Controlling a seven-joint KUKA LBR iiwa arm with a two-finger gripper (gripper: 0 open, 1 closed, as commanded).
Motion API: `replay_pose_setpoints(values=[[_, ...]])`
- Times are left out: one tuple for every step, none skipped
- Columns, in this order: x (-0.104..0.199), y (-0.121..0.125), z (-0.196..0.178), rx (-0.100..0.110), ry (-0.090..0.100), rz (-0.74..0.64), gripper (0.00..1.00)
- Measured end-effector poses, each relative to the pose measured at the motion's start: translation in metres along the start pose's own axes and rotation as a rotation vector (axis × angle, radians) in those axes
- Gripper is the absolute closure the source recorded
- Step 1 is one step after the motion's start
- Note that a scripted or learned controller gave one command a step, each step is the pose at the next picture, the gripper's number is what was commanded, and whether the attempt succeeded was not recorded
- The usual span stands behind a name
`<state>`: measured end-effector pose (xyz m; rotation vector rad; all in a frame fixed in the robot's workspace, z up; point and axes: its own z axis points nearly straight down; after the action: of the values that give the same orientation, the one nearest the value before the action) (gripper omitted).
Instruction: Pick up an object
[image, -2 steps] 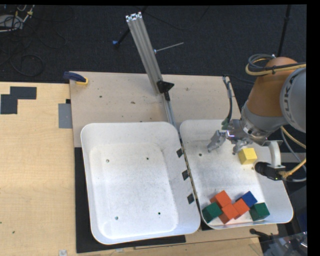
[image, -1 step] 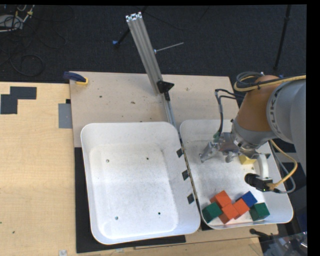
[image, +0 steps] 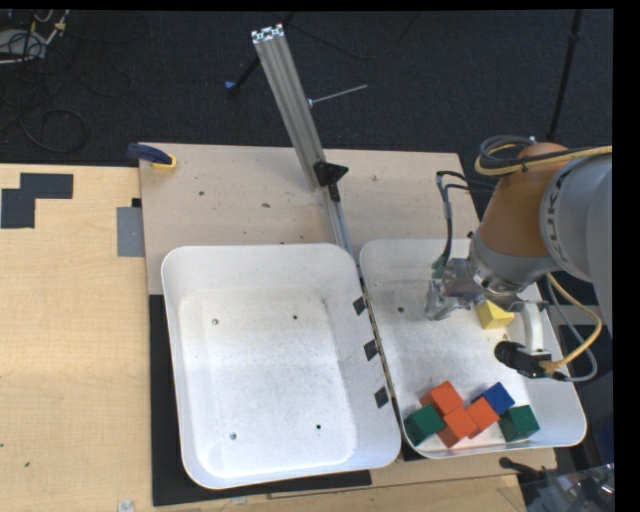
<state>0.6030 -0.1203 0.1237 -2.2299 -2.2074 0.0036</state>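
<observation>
Camera view puts the pincer (image: 441, 300) low in the right bin (image: 400, 262) — whether it is open or closed I cannot tell — beside a yellow block (image: 493, 316), apparently its target.

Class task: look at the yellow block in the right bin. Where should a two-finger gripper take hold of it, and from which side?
Probably from above, closing on two opposite flat faces of the yellow block. It lies apart from the other blocks, but the gripper and wrist crowd its left side.
</observation>
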Motion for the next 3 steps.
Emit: replay_pose_setpoints(values=[[-0.009, 0.003, -0.06, -0.007, -0.002, 0.0, 1.0], [-0.011, 0.003, -0.083, -0.005, -0.001, -0.003, 1.0], [0.042, -0.021, -0.079, 0.001, 0.002, -0.013, 1.0]])
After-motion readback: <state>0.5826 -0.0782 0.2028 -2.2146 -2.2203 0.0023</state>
